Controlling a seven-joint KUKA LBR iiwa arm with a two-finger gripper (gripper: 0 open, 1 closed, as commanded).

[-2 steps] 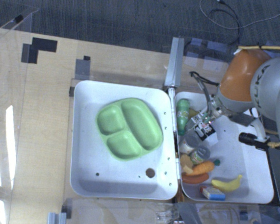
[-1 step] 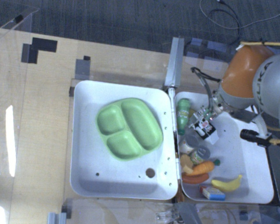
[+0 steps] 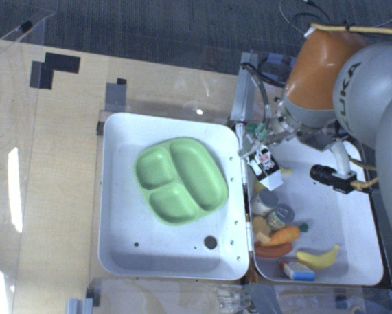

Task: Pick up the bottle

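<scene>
Here the bottle lies in the right bin, close against that bin's left wall and among a small heap of toy food. It looks like a small pale container with a grey round cap facing up. Just below it lie a carrot, a reddish sausage-like piece and a tan lump. A banana lies a little to the right of these, and a small boxed item with blue and red on it sits near the bin's front edge.

The gripper hangs above the wall between the two bins, up-frame of the bottle and apart from it. A white tag with dark marks is visible at its tip. Whether the fingers are apart or together cannot be told from this angle.

The arm, grey with an orange band, reaches in from the right over the right bin.

The left bin holds a green divided plate near its middle. Both bins rest on the pale wooden bench.
</scene>
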